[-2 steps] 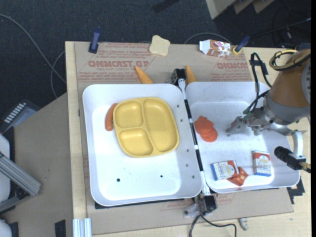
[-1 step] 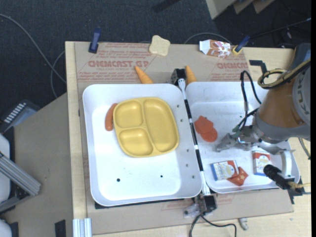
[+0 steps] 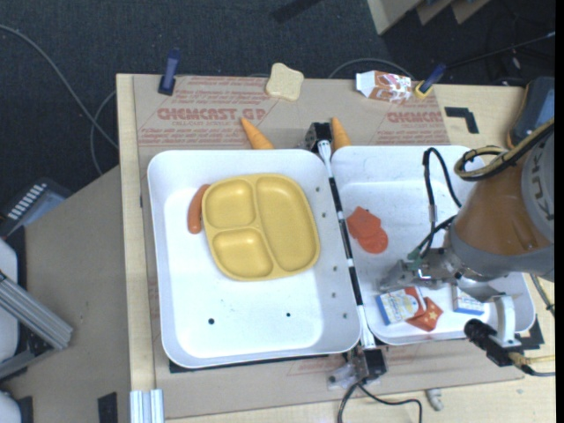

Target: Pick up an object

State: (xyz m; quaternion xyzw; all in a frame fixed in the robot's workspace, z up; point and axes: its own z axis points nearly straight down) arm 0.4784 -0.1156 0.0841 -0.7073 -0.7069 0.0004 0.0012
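Dark carpet surrounds the desk (image 3: 141, 113), and I note the gripper (image 3: 407, 271) low in the right bin (image 3: 397, 170), jaw state indiscernible, just above the small packet (image 3: 398, 305); I would descend squarely, clear of the orange piece (image 3: 367, 229).

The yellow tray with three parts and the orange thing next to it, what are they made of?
The yellow tray looks like hard plastic: smooth, one even colour, moulded into three rounded sections with a soft shine. The orange thing tucked against its left edge looks like a toy hot dog, probably plastic or rubber; too little of it shows to be sure.
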